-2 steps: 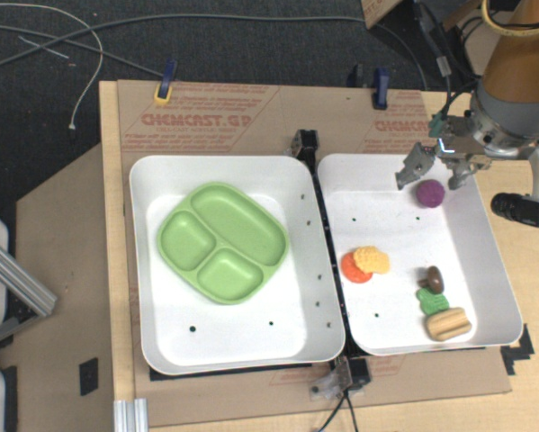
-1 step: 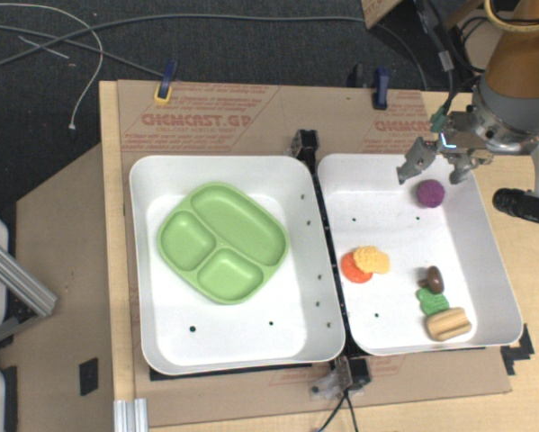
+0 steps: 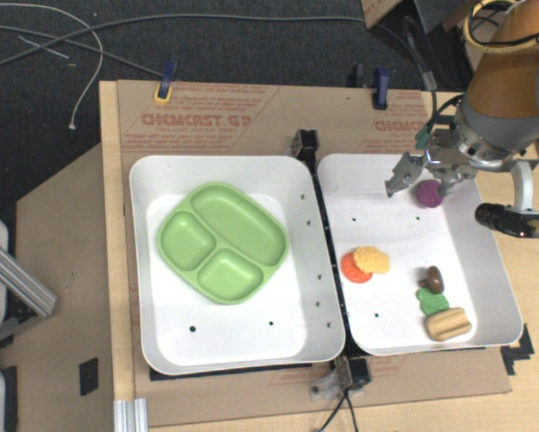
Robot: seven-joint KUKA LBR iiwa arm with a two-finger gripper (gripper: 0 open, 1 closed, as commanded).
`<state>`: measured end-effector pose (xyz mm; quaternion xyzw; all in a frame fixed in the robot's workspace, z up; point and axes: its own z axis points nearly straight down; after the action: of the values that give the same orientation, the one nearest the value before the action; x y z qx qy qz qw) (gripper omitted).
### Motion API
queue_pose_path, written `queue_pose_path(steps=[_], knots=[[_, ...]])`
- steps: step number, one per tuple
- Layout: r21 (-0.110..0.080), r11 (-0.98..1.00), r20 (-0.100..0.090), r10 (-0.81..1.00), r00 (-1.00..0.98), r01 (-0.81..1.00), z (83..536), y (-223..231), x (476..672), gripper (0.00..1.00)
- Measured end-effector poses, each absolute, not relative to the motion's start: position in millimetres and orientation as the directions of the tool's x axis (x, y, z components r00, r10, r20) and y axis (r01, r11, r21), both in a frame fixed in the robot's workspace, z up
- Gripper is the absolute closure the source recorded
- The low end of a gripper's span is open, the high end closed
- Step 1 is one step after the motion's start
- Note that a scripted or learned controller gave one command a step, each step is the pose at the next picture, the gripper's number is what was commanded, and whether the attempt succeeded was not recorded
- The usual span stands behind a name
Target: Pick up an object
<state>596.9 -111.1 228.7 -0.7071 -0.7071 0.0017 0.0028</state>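
Pincer (image 3: 422, 176) of the grey, orange-banded arm hangs over the far part of the right-hand shallow white bin (image 3: 485, 331), its two fingers spread wide and nothing between them. A small purple rounded object (image 3: 429, 193) sits just beside the right fingertip, a shade nearer the camera, so the coming move appears to turn on a short shift toward that side before closing. It looks roughly round, with no long axis to align to.

By size, the cardboard-topped desk (image 3: 116, 241) carries two white bins side by side. The left bin (image 3: 152, 331) holds one light green plastic plate with three compartments (image 3: 222, 241).

The right bin holds five small things:
- one tan bread-like roll (image 3: 448, 324) at the near corner
- one green block (image 3: 433, 301) touching it
- one orange-and-yellow round toy food (image 3: 365, 264) near the bin's left wall
- one dark brown oval piece (image 3: 433, 280) just above the green block
- the purple object, well apart from the rest

Two blue clamps, one at the desk's far left (image 3: 166, 78) and one at the far right (image 3: 380, 86), pin the cardboard.
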Motion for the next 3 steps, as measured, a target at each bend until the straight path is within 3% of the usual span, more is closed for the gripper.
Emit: queue_pose_path(steps=[2, 3], knots=[[-0.005, 0.000, 0.002, 1.000, 0.000, 1.000, 136.6, -121.6, 602.6, 0.00], [0.001, 0.000, 0.001, 1.000, 0.000, 1.000, 150.5, -121.6, 604.0, 1.00]])
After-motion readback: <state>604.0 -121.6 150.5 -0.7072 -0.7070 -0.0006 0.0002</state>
